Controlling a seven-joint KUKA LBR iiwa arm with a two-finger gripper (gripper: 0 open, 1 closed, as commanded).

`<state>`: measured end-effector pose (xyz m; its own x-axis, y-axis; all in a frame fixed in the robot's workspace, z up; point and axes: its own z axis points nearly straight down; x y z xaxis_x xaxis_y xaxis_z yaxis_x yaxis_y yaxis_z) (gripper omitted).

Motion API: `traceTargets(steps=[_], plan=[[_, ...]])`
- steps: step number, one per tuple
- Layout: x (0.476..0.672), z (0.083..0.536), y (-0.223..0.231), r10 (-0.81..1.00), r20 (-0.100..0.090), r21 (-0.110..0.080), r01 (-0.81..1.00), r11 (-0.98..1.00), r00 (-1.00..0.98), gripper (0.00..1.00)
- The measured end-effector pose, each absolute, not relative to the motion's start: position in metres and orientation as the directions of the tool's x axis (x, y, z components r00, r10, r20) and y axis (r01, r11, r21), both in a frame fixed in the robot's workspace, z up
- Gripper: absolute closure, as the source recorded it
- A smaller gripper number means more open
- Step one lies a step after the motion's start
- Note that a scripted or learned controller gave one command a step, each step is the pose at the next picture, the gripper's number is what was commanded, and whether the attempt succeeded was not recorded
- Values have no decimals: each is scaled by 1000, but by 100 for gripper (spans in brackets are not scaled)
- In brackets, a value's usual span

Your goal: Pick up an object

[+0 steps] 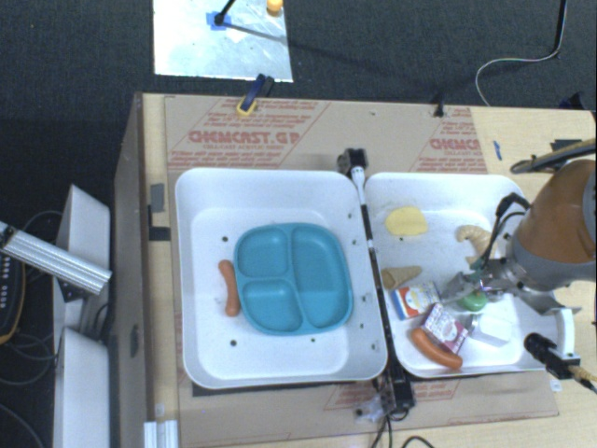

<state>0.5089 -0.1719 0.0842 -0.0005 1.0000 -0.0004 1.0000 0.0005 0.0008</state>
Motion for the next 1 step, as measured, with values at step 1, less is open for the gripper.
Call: traceTargets(steps=[1], plan=[[511, 96, -172, 1000, -1, 7, 1000, 2, -2, 100]])
